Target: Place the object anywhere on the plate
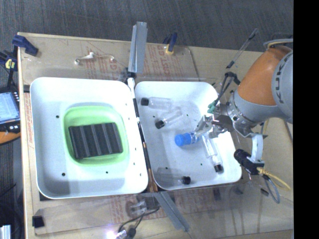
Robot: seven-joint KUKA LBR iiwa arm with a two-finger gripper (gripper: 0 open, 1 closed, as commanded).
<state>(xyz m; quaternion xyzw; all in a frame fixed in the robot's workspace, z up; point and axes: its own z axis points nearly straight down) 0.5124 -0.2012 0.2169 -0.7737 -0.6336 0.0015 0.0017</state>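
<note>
Desk [209, 63] carries two white bins. Left bin [45, 133] holds the green plate [94, 114] with a dark ribbed insert. Right bin [164, 178] holds clear vials; a blue-capped vial [185, 139] sits near centre. End effector [208, 126] hovers at its 2 o'clock; can't tell how it's set, nothing visibly pinched. Looks like pick stage. Next: secure the vial, carry toward 9 o'clock onto the plate.

1. Arm [266, 91] enters from right of frame, grey with orange band at upper right.
2. Wrist angles down and leftward toward centre-right of frame.
3. Gripper [205, 129] sits low, right of centre, pointing left.
4. Metal fingers [203, 125] small and blurred.
</note>
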